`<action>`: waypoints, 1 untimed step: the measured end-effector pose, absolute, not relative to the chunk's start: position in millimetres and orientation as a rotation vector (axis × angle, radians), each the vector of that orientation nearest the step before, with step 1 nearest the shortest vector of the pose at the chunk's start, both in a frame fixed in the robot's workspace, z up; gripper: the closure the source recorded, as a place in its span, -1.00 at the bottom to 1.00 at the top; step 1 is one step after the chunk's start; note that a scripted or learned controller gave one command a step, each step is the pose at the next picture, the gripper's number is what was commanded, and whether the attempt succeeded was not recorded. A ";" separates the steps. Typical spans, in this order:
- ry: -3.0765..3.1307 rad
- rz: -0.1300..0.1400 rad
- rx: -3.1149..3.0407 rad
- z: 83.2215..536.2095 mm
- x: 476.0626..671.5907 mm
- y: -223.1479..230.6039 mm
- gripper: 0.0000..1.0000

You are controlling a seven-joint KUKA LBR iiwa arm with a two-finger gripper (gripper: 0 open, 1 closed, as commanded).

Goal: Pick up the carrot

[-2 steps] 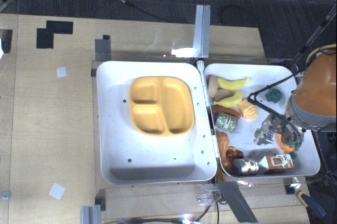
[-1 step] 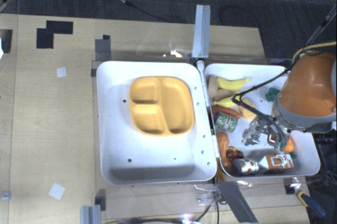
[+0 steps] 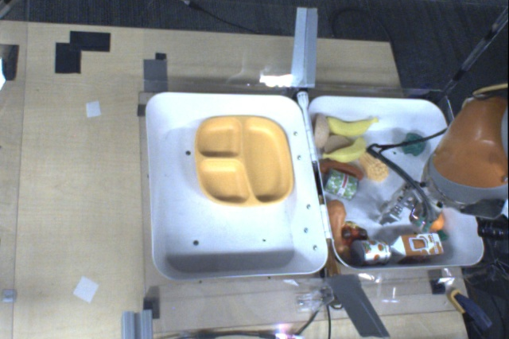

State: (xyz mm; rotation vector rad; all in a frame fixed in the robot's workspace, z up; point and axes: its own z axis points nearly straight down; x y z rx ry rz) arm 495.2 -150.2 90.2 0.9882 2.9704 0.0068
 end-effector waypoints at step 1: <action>3.021 -0.001 0.831 101.4 488.8 -206.8 1.00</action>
